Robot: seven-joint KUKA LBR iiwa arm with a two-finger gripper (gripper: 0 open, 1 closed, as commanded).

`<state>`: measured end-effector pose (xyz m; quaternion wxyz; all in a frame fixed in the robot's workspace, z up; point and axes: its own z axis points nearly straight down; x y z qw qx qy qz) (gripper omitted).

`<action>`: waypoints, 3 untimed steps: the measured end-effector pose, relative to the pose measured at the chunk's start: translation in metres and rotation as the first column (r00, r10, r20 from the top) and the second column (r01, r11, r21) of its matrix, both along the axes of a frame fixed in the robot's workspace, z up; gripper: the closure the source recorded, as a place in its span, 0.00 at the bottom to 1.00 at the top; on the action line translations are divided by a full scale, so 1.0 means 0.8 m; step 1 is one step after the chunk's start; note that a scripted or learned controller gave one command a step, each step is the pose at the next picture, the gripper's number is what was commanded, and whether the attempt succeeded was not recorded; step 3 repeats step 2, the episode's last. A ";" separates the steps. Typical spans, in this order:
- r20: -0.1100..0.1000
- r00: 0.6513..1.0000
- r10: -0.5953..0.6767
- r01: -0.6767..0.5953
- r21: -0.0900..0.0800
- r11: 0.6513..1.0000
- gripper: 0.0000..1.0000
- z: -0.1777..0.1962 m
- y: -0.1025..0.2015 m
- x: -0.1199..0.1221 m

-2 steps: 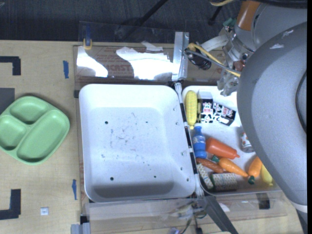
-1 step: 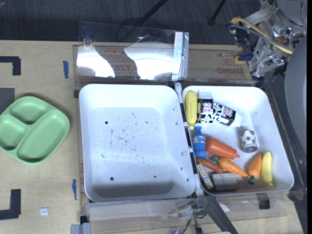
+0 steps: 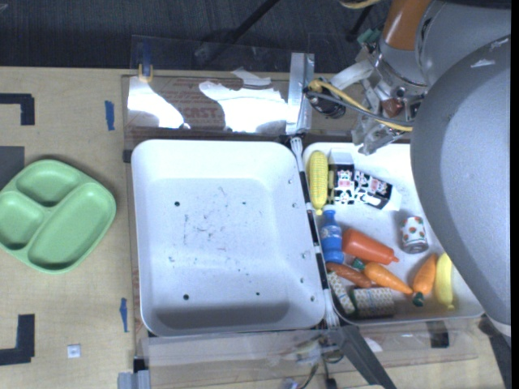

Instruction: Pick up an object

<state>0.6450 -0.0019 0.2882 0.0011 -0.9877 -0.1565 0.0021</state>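
While poised at 12 o'clock over the shallow white right bin point(image 3: 403, 163), gripper point(image 3: 375, 140) state indeterminate. Approach step. Next: descend toward yellow plastic corn cob point(image 3: 318, 178) at bin's 10 o'clock.

Bulky grey arm point(image 3: 466, 177), smooth and rounded; orange band point(image 3: 403, 21) above the wrist; yellow cables point(image 3: 365, 2) looped nearby; silver metal wrist fittings point(image 3: 381, 96) with red details.

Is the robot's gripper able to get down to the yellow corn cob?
Probably yes. The corn cob lies at the left edge of the right bin with nothing on top of it, and the gripper hangs just beside it, above the same bin.
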 end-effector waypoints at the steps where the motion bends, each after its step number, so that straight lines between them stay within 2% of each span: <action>1: 0.002 0.998 0.057 -0.057 -0.001 0.998 1.00 0.089 -0.088 -0.006; 2: 0.005 0.999 -0.046 0.046 -0.002 0.999 1.00 0.110 -0.108 0.014; 3: 0.005 0.999 -0.046 0.046 -0.002 0.999 1.00 0.110 -0.108 0.014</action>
